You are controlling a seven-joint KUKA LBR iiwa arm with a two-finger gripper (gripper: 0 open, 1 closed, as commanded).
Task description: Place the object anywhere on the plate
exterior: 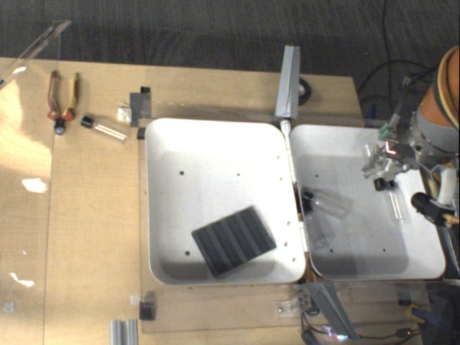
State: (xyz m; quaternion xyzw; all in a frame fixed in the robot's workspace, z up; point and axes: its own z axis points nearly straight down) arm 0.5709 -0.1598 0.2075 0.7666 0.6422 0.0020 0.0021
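So we've got the table (86, 228) taking up most of the view, with plenty of bare wood on the left side and a carpeted floor beyond its far edge. Two white bins sit side by side, touching along the middle. The left bin (215, 157) is the bigger one and mostly bare floor, so there's loads of room along its far and left walls. The right bin (359, 254) has open room along its near edge.

One arm (440, 110) comes in from the right, over the far right corner of the right bin. Its gripper (384, 165) hangs above the bin's right half, near the right wall. Honestly we can't tell if the fingers are apart or together, it's just a jumble of metal bits from here, and we see nothing held in them.

One plate (233, 241), a dark ridged slab, lies skewed in the near part of the left bin, close to the near wall.

One object (325, 203), a clear tube-like thing with a dark end, lies in the right bin near the left wall, well apart from the gripper and not on the plate.

On the table's far left we count one pair of red-handled pliers (62, 99) and one small vial (104, 126) just beside it. A metal post (289, 81) stands behind the seam between the bins.
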